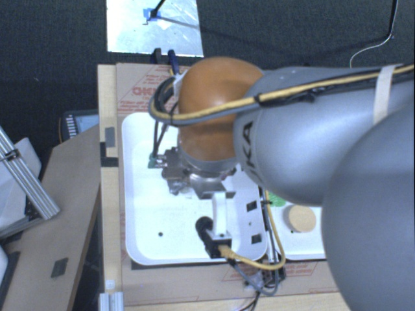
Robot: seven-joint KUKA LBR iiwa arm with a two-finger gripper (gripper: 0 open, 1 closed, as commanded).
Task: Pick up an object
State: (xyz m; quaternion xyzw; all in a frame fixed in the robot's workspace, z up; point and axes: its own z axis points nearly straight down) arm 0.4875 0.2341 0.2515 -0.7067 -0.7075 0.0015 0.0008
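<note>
Nearest the front edge, the left bin (139,241) shows bare white floor with one dark speck (160,233), too small for me to name. Further back, by the left rim of the right bin (306,249), lie a tan round piece (302,219) and, just behind it, a green thing (277,201) half hidden by my arm. These look the likeliest picks. My claw (174,173) hangs over the middle of the left bin, well apart from both, and I cannot tell whether it is wide or narrow. Descending here, I judge, grabs nothing. Crossing low could clip the rims between the bins.
</note>
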